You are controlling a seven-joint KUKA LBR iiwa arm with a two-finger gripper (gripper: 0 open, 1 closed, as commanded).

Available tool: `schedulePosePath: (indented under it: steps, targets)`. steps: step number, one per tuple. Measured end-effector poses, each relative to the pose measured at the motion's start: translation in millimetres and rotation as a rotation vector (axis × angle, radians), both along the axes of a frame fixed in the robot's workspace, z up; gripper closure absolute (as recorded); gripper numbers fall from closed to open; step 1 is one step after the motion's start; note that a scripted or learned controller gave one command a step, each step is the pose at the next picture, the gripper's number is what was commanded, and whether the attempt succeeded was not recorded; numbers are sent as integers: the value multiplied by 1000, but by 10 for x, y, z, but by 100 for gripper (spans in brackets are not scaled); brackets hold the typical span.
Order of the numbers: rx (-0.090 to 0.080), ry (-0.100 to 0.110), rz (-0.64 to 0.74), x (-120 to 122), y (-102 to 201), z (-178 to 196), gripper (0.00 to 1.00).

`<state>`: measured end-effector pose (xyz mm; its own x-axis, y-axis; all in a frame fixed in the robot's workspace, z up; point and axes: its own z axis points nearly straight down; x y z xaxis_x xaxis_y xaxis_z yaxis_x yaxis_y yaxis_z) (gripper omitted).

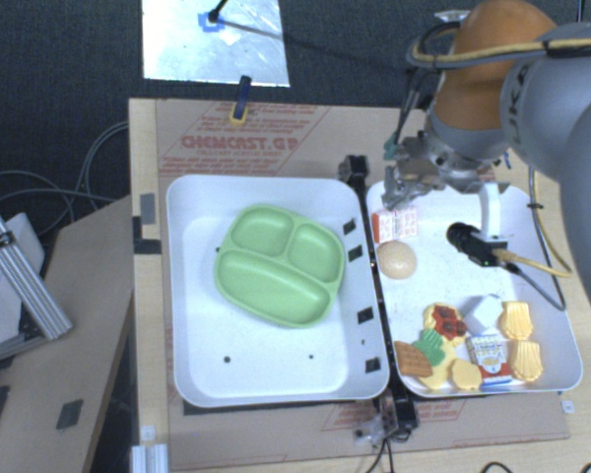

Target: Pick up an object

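My gripper (402, 191) hangs over the far left corner of the right bin (557, 315), below the orange band of the arm (492, 62). Just in front of it and below lies a small red and white carton (395, 227), close to the gripper's tip; whether they touch I cannot tell. A beige egg-shaped ball (397, 260) lies just in front of the carton. Several toy foods (468, 348) are piled in the near part of the right bin: yellow pieces, a red piece, a green piece and a small carton.
The left bin (192, 294) holds a green divided plate (280, 265). A black divider with clips (366, 264) runs between the two bins. A black part with a yellow cable (476, 244) hangs over the middle of the right bin.
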<state>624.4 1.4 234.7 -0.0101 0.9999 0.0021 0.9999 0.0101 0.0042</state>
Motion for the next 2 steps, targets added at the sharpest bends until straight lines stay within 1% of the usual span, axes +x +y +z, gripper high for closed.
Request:
schedulePosePath:
  steps: [1, 2]
  targets:
    - [-3, 4, -6, 4, -27, -207, 100]
    - [-2, 2, -4, 39, 38, -143, 100]
